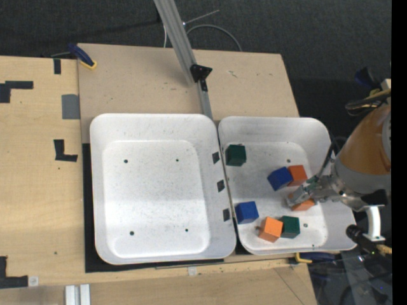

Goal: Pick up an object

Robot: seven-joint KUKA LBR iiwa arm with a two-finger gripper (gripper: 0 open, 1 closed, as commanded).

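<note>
Honestly, I cannot tell how the gripper (304, 196) is set; it sits low in the right bin (273, 124), touching an orange block (304, 203). That small cube could slip or get nudged against the neighbouring blue block (280, 178), spoiling the grasp.

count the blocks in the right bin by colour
green blocks: 2
blue blocks: 2
orange blocks: 3, the last one partly hidden under the gripper
total: 7, all in the right bin
</note>
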